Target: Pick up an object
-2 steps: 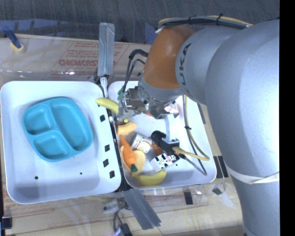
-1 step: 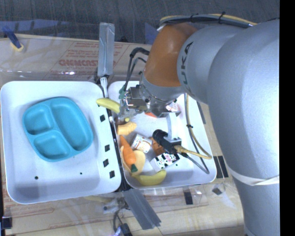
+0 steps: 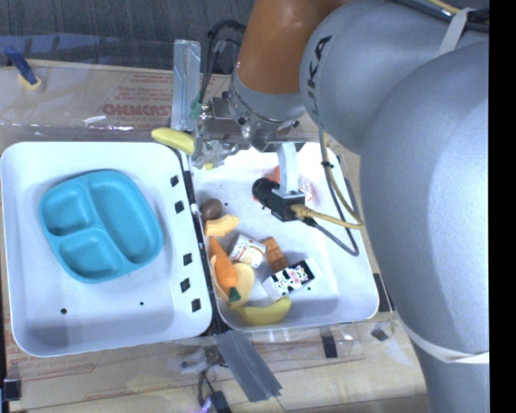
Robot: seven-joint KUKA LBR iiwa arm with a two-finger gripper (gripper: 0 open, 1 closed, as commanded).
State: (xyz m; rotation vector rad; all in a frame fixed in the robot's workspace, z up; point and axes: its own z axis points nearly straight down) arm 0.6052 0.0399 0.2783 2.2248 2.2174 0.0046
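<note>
Two white bins: the left bin (image 3: pixel 17 256) holds one blue tray (image 3: pixel 101 222). The jaws (image 3: pixel 208 149) at upper centre grip one yellow banana (image 3: pixel 173 139); a second banana (image 3: pixel 265 311) lies lower in the right bin (image 3: pixel 357 286).

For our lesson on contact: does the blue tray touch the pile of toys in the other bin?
Apart. The camera view shows the blue tray alone in the left bin; the bins' walls separate it from the toy pile.

Blue divided plate (image 3: pixel 101 223); white bins (image 3: pixel 34 317); yellow banana (image 3: pixel 265 313); black-white cow-patterned toy (image 3: pixel 293 277)
</note>
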